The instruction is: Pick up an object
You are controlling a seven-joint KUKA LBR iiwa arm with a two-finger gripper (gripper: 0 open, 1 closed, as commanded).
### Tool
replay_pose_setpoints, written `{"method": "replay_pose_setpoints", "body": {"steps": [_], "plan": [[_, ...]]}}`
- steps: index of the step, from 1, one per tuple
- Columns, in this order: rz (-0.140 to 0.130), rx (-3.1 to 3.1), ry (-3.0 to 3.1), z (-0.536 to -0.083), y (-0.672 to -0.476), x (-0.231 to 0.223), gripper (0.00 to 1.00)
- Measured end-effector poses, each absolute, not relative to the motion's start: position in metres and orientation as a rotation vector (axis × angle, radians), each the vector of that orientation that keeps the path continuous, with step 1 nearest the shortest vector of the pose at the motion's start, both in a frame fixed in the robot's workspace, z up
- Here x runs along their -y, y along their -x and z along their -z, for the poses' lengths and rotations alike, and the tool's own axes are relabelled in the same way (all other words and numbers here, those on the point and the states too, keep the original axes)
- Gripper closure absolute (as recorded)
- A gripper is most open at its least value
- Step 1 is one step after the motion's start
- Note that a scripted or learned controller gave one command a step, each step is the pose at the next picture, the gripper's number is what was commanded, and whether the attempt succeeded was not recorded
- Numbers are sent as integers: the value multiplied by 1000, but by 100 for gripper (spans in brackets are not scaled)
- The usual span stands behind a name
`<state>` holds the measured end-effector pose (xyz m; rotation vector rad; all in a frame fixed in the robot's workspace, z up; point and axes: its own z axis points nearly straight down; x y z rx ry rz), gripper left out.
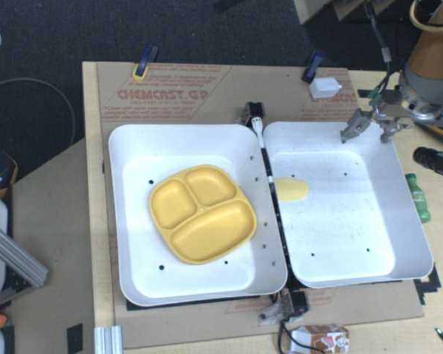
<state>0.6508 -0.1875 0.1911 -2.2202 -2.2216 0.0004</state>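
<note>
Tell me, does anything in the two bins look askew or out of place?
Nothing looks spilled or damaged. The yellow divided plate lies flat but turned at an angle to the left bin. A small pale yellow piece lies against the right bin's left wall.

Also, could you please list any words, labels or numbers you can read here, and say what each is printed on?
"CHEMCAST GP" in faint red, on the brown board under the bins; the last letters are unsure.
Smaller red print below it and on the board's right part: too blurred to read.
Green bottle label: too small to read.
</note>
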Motion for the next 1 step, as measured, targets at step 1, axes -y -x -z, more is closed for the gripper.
{"method": "replay_pose_setpoints", "body": {"steps": [1], "plan": [[14, 2237, 2235, -517, -588, 203, 0]]}}
